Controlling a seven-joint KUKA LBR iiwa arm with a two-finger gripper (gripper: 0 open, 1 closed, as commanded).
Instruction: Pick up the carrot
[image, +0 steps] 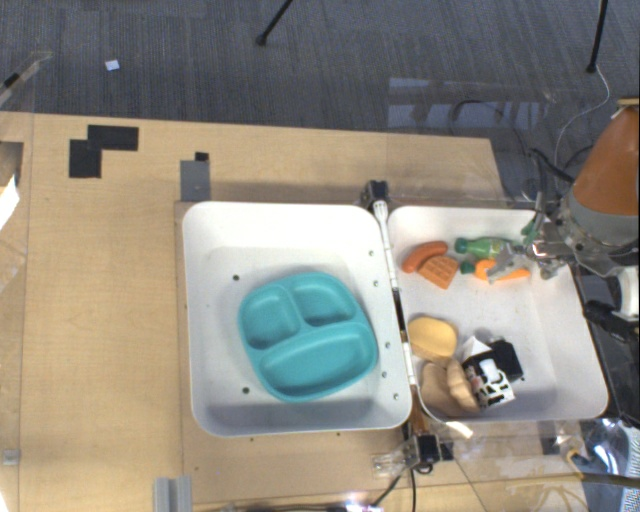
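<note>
Carrot: the carrot (497, 269) lies in the upper part of the right bin (592, 385), a small orange toy with a green top, its long axis running roughly left to right, tilted a little.
Carrot to claw: the claw (533, 250) is at the carrot's right end, just above and to the right of it; they look as if they touch or nearly touch, but I cannot tell which.
Claw state: I cannot tell how it stands; grey metal parts blur together under the orange band of the arm (608, 180).
Approach: the arm reaches in from the right, so the carrot lies to the claw's left and slightly toward the near side. My guess is the coming move turns on closing across the carrot's short width.
Close neighbours: a green bottle-like toy (483, 245) lies just above the carrot; a reddish sausage (425, 253) and an orange waffle-like piece (439, 271) sit to its left.
Farther out: a yellow rounded piece (433, 337), tan pieces and a black-and-white object (493, 373) lie lower in the same bin.
Left bin: a teal divided plate (306, 335).
Surface: light wood.
</note>
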